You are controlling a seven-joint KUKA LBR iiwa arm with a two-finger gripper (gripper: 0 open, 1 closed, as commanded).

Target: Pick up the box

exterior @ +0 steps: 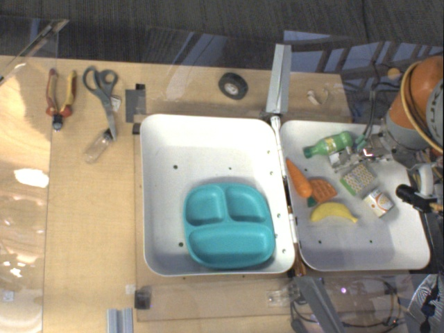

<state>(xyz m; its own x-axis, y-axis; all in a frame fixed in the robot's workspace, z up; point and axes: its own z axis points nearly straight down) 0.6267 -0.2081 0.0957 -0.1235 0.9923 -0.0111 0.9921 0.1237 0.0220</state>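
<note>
A small white box (379,202) with an orange mark lies in the right bin (361,255), near its right side. Just up and left of it sits a flat speckled green-grey packet (359,177). The arm comes in from the upper right, its orange band (420,96) above the wrist. My gripper (354,157) hangs over the back of the right bin, between the green bottle (330,145) and the speckled packet. It is up and to the left of the box, with a gap between them. Nothing shows between the fingers.
In the right bin also lie a carrot (298,177), an orange waffle-like piece (322,189) and a banana (333,214). The left bin (166,186) holds a teal divided tray (229,225). Pliers (59,96), scissors (104,92) and a tape roll (233,85) rest on the bench behind.
</note>
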